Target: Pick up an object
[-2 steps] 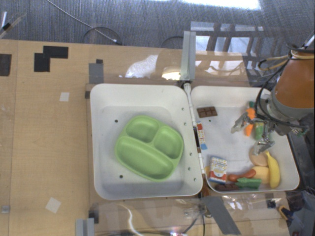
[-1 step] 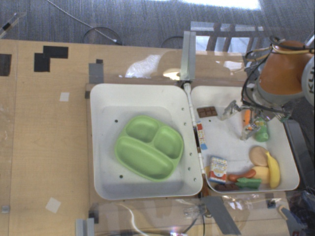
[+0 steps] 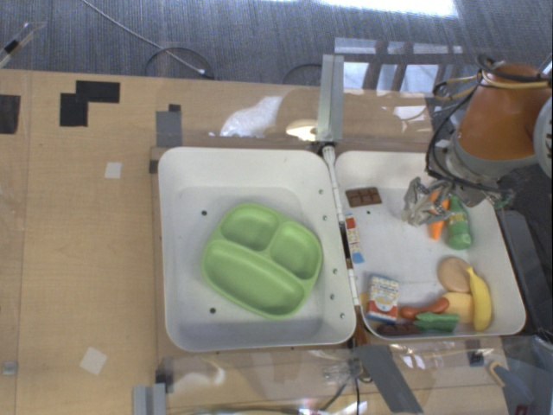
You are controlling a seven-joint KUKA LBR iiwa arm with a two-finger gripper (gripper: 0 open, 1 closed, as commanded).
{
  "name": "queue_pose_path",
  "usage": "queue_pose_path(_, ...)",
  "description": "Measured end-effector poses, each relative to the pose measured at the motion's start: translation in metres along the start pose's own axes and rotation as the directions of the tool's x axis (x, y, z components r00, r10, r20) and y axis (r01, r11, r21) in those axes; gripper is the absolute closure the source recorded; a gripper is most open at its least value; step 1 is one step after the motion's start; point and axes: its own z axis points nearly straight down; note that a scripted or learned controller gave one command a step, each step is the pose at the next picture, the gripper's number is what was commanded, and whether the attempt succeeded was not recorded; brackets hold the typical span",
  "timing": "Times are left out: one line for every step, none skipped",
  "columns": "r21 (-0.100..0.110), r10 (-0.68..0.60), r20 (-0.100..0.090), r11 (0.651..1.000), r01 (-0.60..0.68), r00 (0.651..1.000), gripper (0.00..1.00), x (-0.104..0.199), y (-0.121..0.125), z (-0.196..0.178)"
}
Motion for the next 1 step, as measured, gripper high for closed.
queue_pose_path(-0.005, -0.178, -0.008, 0.984, 0.178, 0.984, 1.0, -0.0363, -0.0203, -0.131)
